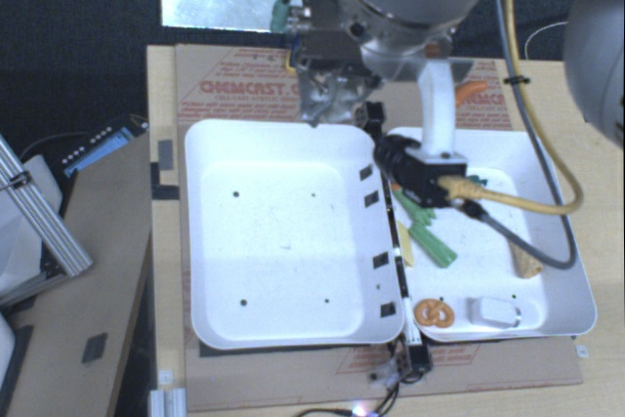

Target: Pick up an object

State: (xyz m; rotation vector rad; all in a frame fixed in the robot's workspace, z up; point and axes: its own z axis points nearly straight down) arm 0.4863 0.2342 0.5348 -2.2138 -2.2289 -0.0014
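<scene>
The gripper (330,107) hovers mid-reach; open or closed, I cannot tell. Next it must shift to the green stick (432,237), nearer the camera than itself, and descend.

Two white bins (283,229) sit side by side. The right one holds one brown pretzel (434,312) and one white block (495,312) at its near edge. It also holds one tan piece (527,261) by its right wall, one pale yellow strip (406,249) along its left wall and one orange thing (472,91) at its far edge. The green sticks (437,246) number at least two; some of that spot is hidden.
</scene>
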